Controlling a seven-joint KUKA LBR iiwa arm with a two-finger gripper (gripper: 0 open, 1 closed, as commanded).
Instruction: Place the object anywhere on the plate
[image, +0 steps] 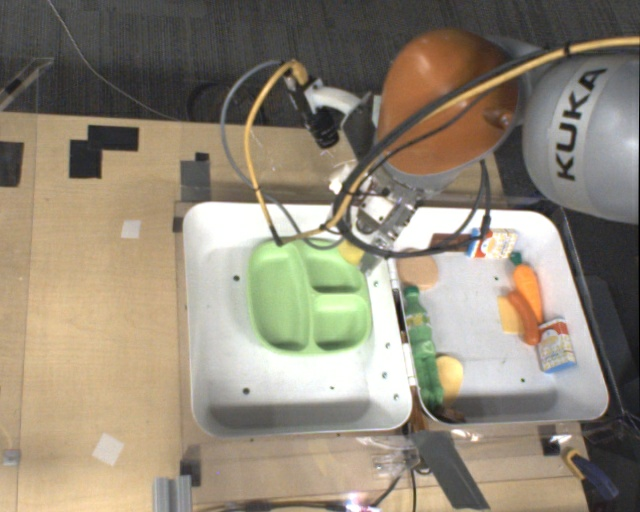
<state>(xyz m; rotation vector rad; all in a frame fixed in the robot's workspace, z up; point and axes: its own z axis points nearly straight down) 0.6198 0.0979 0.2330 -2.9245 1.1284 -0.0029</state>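
1. Plainly, we see the green plate (305, 300) lying in the left bin (215, 385), ready to receive something.
2. We find the gripper (372, 228) low over the divide between the bins, just beside the plate's far right corner; whether it is spread or pinching anything, we cannot tell.
3. A small yellow object (350, 253) sits at that corner, under the tool; we judge it the likely piece to be placed.
4. Carrots (525, 290) and cartons wait in the right bin (500, 395).
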